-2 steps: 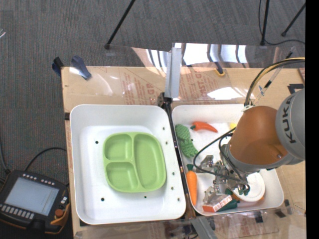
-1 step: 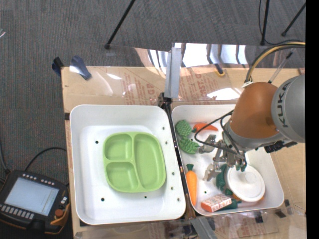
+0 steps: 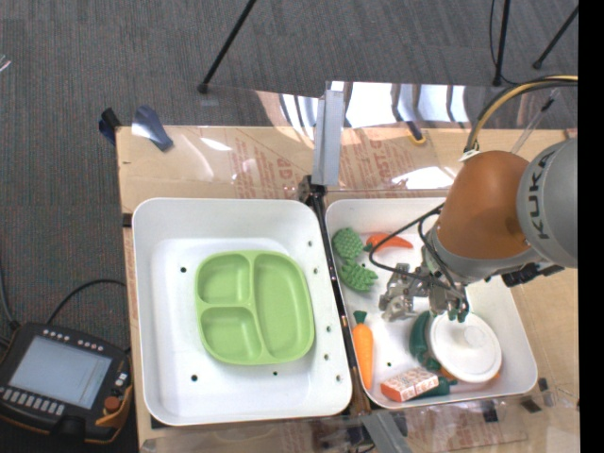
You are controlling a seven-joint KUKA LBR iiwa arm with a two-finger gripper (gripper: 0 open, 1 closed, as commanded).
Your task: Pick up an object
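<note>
Several toys are lying loose in the right bin [image 3: 525,352], so the gripper [image 3: 422,295] is hovering low among them, near the carrot [image 3: 362,345], though I cannot tell its state.

Held in left bin [image 3: 151,253]: green divided plate [image 3: 254,307]; in right bin [image 3: 519,328]: carrot [image 3: 363,345], white bowl [image 3: 464,347], green toys [image 3: 353,258], gripper [image 3: 422,295] above

Bins [image 3: 151,253]: white plastic, smooth, slight sheen.
Divided tray [image 3: 253,307]: green plastic, matt.
Gripper [image 3: 425,295]: bare metal.
Wrist band [image 3: 486,206]: orange, glossy.
Floor [image 3: 94,45]: grey carpet, rough.
</note>
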